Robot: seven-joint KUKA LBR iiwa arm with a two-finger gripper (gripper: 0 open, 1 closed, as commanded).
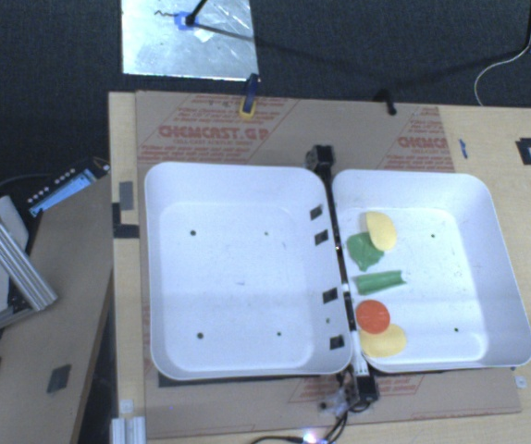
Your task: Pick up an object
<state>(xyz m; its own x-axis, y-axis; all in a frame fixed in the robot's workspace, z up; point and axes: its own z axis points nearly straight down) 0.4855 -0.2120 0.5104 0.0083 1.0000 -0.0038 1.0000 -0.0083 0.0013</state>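
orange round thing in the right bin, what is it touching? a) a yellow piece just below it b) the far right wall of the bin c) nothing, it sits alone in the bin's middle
a: the orange round thing overlaps a yellow piece just below it, close to the divider side of the right bin.

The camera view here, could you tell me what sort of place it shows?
Probably a robotics lab bench: two shallow white bins sit on a cardboard sheet, with small toy-like items in the right bin and cables nearby.
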